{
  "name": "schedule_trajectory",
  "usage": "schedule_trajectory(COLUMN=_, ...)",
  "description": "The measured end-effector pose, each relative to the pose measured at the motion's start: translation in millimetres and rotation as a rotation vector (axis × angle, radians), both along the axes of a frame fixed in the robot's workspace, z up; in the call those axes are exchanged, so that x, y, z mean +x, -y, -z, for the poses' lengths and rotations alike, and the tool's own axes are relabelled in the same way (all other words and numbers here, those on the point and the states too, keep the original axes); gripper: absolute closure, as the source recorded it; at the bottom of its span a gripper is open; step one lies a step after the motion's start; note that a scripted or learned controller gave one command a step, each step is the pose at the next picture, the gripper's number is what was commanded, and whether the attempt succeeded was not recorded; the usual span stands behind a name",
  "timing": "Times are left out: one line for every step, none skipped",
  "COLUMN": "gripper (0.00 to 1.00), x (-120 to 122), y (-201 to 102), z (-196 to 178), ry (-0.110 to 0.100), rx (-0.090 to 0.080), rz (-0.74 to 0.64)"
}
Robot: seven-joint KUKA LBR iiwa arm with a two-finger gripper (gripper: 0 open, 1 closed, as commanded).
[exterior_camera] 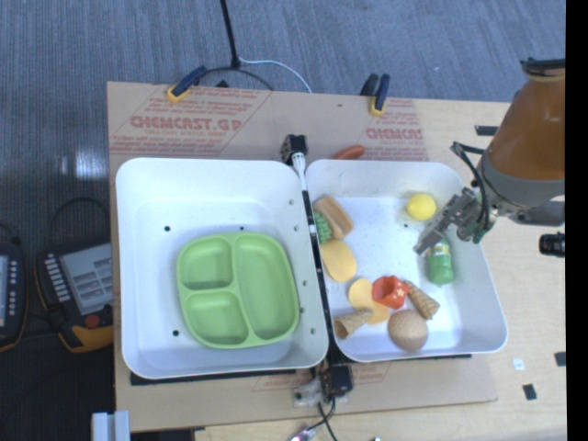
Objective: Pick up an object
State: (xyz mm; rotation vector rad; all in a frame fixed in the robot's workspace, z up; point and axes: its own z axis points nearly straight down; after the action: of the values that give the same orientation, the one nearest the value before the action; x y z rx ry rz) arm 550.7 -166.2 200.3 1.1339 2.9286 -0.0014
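Observation:
The right bin [478, 333] holds several toy foods. A green bottle [441, 265] lies near its right wall, with a yellow ball [421, 207] further back. Against the left wall sit a hot dog [332, 217] and a yellow chip-like piece [338, 260]. Toward the front lie a red piece [390, 291], two waffle cones [423, 299] and a brown ball [408, 330]. My gripper [443, 228] hangs over the right side of this bin, just above and left of the green bottle, with nothing seen between its fingers.
The left bin [147, 191] carries a green three-compartment plate [241, 288]. A black clamp [295, 148] sits at the back between the bins. Clips [376, 93] hold the cardboard sheet [184, 122] at the back edge.

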Motion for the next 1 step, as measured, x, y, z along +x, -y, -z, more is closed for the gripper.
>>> schedule_trajectory(gripper=1.0, x=-22.7, y=-71.4, z=-20.7, ry=0.0, rx=0.001, rz=-0.003)
